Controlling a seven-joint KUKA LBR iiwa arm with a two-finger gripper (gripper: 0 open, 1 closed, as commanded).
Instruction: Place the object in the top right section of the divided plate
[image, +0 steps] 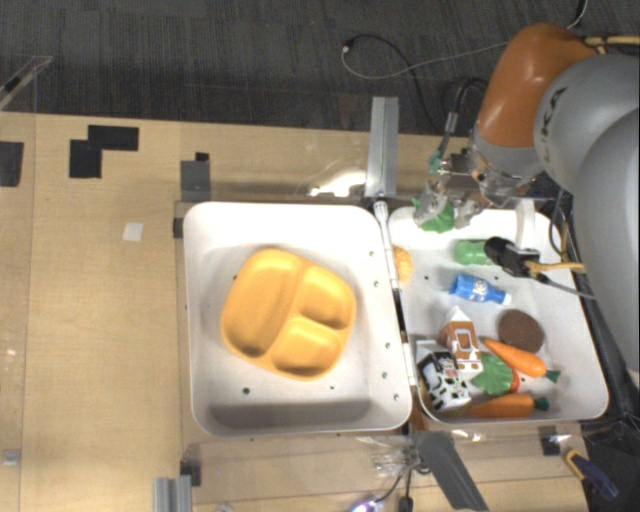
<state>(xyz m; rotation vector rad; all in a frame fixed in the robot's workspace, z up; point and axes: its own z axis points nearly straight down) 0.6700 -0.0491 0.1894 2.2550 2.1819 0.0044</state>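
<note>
Two white bins (200, 300) sit on a wooden bench (90, 330); gripper (445, 212) clasps a green object (436, 222).

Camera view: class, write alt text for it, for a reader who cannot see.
A grey and orange robot arm's gripper hangs over the far left corner of the right bin, at a green object. That bin holds toy carrots and other small items; the left bin holds a yellow divided plate.

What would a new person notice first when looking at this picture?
Most striking is the yellow divided plate, alone in the left bin. Next comes the arm's orange band at the upper right, with the gripper over a green object at the right bin's top edge, above a cluster of small toys.
</note>
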